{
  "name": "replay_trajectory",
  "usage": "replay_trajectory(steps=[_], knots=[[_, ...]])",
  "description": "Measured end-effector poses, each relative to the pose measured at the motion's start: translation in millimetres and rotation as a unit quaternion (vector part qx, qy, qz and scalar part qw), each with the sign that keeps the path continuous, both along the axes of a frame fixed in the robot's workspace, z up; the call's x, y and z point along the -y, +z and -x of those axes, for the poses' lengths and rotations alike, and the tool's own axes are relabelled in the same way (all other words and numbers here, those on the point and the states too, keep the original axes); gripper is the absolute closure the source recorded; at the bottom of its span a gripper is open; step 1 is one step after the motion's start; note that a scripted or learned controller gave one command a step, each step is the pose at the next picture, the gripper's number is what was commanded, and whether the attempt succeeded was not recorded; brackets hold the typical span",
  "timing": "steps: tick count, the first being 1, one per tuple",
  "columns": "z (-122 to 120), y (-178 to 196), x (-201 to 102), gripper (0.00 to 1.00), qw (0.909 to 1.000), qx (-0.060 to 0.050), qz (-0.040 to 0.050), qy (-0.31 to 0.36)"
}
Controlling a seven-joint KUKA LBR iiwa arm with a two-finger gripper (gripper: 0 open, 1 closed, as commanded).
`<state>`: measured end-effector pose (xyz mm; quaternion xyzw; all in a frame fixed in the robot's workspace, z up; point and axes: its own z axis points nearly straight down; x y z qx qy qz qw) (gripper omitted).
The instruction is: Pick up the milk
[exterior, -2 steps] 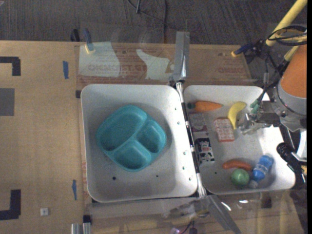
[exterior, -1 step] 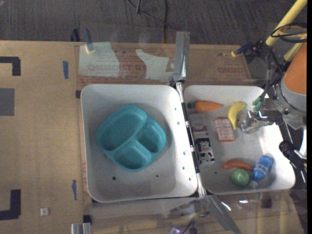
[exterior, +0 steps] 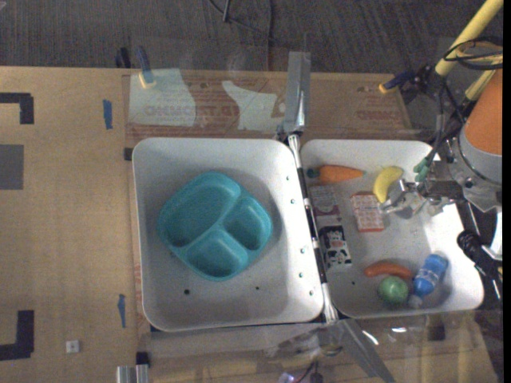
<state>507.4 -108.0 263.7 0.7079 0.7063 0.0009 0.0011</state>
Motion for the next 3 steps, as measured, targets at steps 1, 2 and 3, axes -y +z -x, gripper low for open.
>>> replay_trajectory(steps=[1,2,3], knots=[[2,-80,-71,0.0,0.9938,-0.003,-0.0008,0.111],[16,-79,-145,0.0,0.9918,-0.003,-0.0005,0.127],[28,-79,-79,0.0,0.9937,-0.003,-0.0005,0.112]])
